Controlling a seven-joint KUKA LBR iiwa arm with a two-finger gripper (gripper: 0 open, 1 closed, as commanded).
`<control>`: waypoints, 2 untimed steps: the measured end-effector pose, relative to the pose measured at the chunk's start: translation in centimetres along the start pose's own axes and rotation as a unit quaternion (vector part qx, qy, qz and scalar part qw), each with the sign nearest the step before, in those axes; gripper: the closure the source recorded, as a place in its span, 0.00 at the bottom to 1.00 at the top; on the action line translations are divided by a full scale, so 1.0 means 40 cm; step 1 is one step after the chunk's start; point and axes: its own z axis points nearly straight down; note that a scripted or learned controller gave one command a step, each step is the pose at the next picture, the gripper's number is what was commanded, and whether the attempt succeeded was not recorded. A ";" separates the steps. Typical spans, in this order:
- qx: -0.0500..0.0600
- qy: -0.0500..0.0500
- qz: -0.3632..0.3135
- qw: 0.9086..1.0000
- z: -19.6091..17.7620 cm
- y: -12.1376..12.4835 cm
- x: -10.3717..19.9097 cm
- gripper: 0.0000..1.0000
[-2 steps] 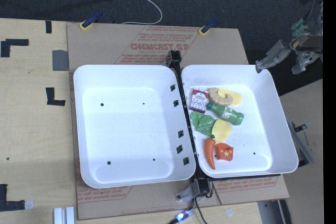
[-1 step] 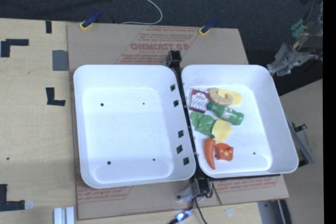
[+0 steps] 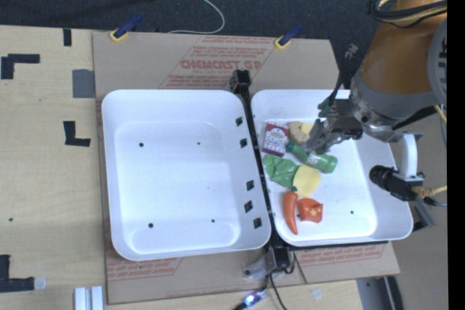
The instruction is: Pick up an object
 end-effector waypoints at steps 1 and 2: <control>-0.004 0.000 0.001 1.000 0.101 -0.087 0.045 1.00; -0.004 -0.001 0.003 1.000 0.216 -0.094 -0.019 1.00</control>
